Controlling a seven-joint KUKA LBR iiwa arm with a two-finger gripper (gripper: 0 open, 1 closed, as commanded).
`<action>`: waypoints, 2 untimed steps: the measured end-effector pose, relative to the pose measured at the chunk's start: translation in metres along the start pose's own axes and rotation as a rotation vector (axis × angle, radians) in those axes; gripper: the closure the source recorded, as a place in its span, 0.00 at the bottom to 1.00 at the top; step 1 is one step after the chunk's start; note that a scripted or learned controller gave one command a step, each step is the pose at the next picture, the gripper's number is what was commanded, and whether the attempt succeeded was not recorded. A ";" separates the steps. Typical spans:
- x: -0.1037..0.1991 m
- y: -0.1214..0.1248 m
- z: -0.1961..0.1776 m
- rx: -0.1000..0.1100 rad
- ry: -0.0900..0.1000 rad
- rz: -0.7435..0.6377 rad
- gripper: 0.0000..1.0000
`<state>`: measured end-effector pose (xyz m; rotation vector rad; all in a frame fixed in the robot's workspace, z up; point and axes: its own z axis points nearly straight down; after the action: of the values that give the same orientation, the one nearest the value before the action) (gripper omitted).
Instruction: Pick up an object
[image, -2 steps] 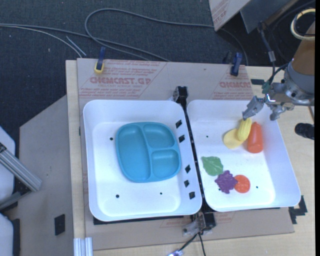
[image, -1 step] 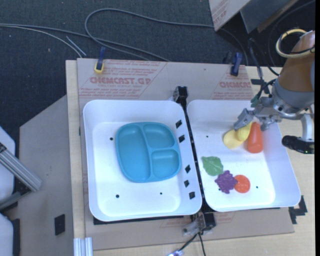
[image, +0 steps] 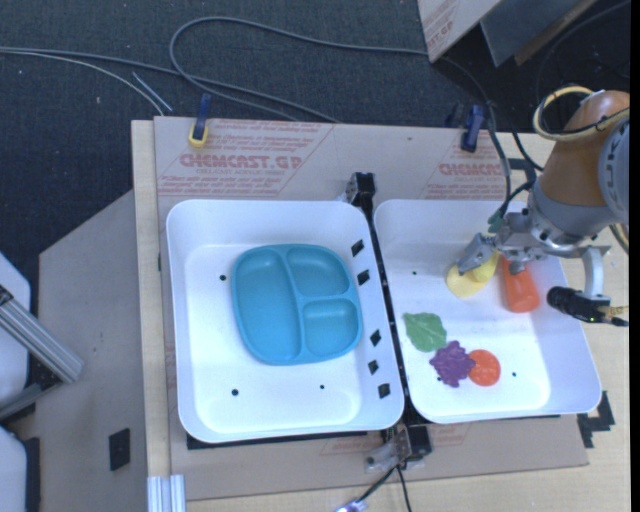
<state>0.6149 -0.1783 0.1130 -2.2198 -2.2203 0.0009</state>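
Claw (image: 487, 256) over yellow toy (image: 466, 281), blue tray (image: 296, 302) left bin (image: 200, 300)

A rounded yellow plastic toy fruit (image: 466, 281) lies tilted near the back of the right white bin (image: 565, 395). Just beside it on that bin's floor lies an orange cylindrical toy piece (image: 519, 291).
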 end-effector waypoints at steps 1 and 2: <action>0.000 0.000 -0.013 -0.002 -0.001 0.001 1.00; -0.009 0.008 -0.071 -0.009 -0.004 0.000 1.00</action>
<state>0.6228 -0.1872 0.1835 -2.2257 -2.2272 -0.0051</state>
